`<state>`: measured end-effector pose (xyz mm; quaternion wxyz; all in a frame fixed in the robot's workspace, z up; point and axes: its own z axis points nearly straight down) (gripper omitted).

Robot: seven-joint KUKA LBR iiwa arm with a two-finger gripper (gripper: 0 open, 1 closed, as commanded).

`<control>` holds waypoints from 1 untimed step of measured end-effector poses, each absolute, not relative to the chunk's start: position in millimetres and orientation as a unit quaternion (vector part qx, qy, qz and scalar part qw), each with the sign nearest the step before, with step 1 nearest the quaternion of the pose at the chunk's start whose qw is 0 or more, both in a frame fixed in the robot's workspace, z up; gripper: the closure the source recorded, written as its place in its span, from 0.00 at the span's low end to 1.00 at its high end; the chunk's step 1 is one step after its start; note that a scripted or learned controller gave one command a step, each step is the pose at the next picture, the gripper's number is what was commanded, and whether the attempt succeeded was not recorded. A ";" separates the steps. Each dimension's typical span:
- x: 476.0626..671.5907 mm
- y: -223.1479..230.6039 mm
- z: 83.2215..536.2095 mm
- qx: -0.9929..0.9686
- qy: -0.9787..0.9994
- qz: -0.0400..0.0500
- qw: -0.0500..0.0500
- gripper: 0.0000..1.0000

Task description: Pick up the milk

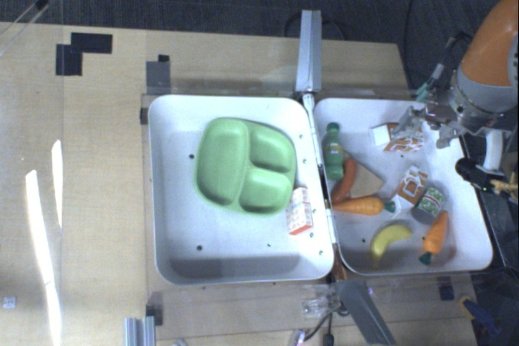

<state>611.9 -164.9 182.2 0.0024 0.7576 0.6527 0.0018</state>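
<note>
The gripper (435, 119) hangs below the grey wrist and orange band of the arm (491, 53), over the far right corner of the right bin (478, 259). Its shape is a dark tangle against the bin wall, so I cannot tell whether it is open or closed, and nothing can be seen held in it. Just to its left, almost under it, lies a white-and-orange packet (401, 138). A little nearer the camera from the gripper sits an orange-and-white box (411, 185), with a can (429, 203) touching its near side and a small carrot (435, 234) just beyond the can, close to the bin's near wall. Further left and nearer than the gripper, a banana (390, 239) lies by the near wall, and a long carrot (360, 207) lies crosswise at the bin's middle, its green end towards the can. Behind that carrot is a tan wedge (370, 181), and left of the wedge a second carrot (345, 177) leans beside a green bottle (332, 146), which lies along the bin's left wall. The milk (300, 215) is well apart from the gripper, across the divider in the left bin (174, 255): a small white carton with red print, tilted, close against that bin's right wall. It lies just beside the near right corner of a green divided plate (243, 166), which fills the middle of that bin.
</note>
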 end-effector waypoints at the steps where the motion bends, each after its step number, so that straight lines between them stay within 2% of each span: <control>1: 609.1 -175.4 87.9 0.742 0.671 0.003 0.004 0.00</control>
